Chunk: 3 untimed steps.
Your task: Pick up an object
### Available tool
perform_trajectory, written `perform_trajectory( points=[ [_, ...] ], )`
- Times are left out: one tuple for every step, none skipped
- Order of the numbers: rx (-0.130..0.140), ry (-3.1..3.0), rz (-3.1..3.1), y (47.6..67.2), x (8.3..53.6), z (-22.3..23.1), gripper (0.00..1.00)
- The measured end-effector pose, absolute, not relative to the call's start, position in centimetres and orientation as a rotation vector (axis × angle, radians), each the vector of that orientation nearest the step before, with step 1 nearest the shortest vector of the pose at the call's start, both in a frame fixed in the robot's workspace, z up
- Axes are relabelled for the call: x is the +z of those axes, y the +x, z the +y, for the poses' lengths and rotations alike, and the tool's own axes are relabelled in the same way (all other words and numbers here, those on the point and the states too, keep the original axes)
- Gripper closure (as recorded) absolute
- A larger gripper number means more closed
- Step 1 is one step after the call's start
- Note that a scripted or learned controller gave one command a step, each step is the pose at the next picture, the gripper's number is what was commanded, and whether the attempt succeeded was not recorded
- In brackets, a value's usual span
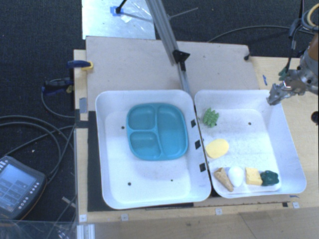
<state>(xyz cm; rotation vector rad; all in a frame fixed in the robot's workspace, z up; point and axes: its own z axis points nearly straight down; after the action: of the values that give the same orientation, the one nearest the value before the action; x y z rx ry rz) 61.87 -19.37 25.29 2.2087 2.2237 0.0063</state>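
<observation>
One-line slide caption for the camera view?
Gripper poised above the right bin's far corner; toy foods line its near side, blue divided plate sits in the left bin.

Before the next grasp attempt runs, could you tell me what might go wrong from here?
1. The cone, white egg, yellow block and dark green piece sit packed together in the right bin's near corner, so a grasp there may nudge neighbours or catch two.
2. The gripper hovers at that bin's far right rim; a straight descent could strike the wall.
3. The yellow oval looks smooth and rounded, so it may slip.
</observation>
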Motion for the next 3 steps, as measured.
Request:
perform_trajectory(
  points=[
    [0.004,2.209,2.234,61.2,25.6,-13.2,1.0],
    [0.004,2.208,2.236,60.8,25.7,-6.8,1.0],
    [0.003,2.21,2.235,60.9,24.2,-1.4,1.0]
  ],
)
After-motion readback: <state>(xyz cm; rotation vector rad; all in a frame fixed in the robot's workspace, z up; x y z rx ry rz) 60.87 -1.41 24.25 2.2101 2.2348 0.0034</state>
